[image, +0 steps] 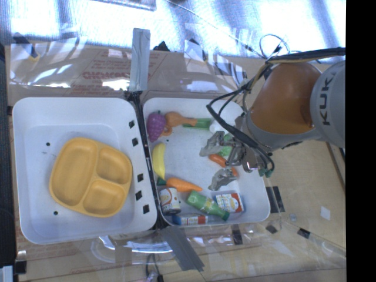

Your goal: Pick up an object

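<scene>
The gripper [216, 161] hangs over the right bin [258, 200], with its two fingers spread wide apart, one toward the far side and one toward the near side. Between them lies a small orange piece [218, 160] (probably a toy carrot, partly hidden by the wrist), but the fingers are not closed on it, so nothing is held at this moment.

The same bin holds several other candidates: a purple grape bunch [155, 124] and a carrot with green top [187, 121] at the far side, a banana [158, 160] at the left wall, another carrot [183, 184] in the middle, and a can [170, 200], a green bottle [205, 204] and a small carton [229, 202] near the front. The left bin [29, 116] has only a yellow divided plate [90, 176].

To do this step well, I think the arm should go straight down until the fingers stand on both sides of the orange piece, then close slowly. The piece is thin and lies flat, so the fingers must reach almost to the floor of the bin, or they may close above it.
</scene>
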### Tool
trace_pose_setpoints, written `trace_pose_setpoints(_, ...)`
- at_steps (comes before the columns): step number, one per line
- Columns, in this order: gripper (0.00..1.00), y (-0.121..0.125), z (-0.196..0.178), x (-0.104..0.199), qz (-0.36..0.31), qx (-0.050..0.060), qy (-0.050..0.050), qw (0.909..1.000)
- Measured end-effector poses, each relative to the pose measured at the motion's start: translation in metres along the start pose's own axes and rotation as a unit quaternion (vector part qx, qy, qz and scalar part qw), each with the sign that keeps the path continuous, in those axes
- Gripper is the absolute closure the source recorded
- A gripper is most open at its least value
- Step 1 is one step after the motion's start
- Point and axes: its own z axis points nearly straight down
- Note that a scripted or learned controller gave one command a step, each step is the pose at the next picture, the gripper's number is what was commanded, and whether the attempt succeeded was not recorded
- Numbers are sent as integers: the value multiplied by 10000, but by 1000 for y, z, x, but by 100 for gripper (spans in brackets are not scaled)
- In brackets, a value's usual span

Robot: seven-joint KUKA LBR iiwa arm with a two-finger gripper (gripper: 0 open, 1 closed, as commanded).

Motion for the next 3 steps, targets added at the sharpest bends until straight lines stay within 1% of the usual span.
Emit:
trace_pose_setpoints(1,0,-65,92,-54,1005,-6,11,9949)
trace_pose_setpoints(2,0,-66,106,-61,1247,0,-19,9922)
trace_pose_setpoints(3,100,-64,94,-63,1206,7,-40,9927)
